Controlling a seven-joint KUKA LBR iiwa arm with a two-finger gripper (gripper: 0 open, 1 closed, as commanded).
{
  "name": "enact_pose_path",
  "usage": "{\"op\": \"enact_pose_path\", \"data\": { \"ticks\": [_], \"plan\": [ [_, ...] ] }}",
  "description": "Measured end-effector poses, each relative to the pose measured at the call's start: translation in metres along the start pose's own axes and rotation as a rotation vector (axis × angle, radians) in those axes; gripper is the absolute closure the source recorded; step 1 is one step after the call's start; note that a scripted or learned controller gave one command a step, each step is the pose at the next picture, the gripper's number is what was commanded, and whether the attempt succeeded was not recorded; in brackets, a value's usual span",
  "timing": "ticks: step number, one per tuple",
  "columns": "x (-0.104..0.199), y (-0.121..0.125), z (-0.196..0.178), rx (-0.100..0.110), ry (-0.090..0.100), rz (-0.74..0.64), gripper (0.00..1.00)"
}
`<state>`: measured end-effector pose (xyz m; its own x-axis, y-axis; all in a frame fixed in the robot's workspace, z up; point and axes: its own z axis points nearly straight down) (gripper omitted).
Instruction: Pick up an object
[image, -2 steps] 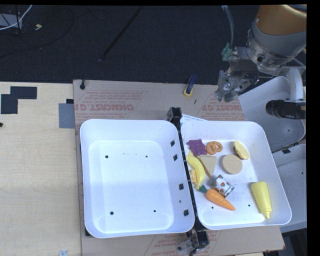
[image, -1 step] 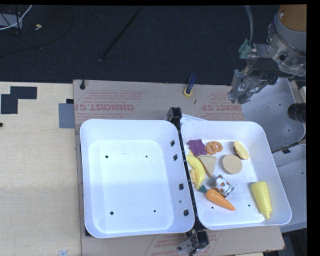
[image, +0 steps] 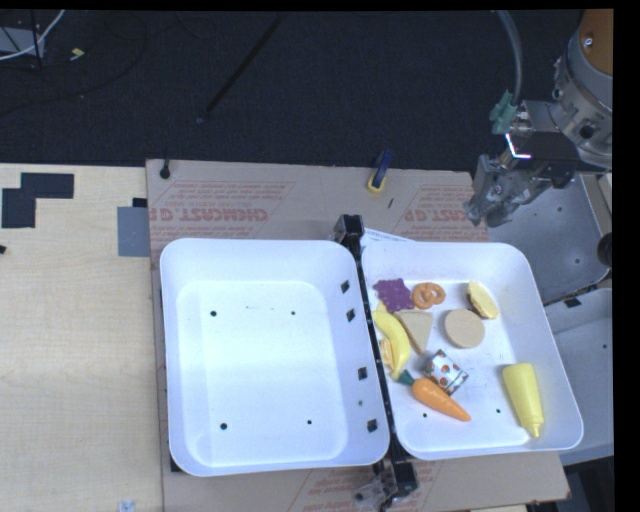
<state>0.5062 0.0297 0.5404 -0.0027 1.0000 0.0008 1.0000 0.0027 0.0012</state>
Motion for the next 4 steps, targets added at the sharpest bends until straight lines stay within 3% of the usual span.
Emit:
{"op": "enact_pose_path", "data": {
  "ticks": [1,2,3,4],
  "plan": [
    [0.043,-0.027,0.232,0.022,-0.003,0.003,1.00],
    [-0.049,-0.032,0.247,0.008,-0.003,0.012,1.00],
    [-0.096,-0.032,0.261,0.008,-0.002,0.008,1.00],
    [-0.043,0.051,0.359,0.008,0.001,-0.002,1.00]
  ]
}}
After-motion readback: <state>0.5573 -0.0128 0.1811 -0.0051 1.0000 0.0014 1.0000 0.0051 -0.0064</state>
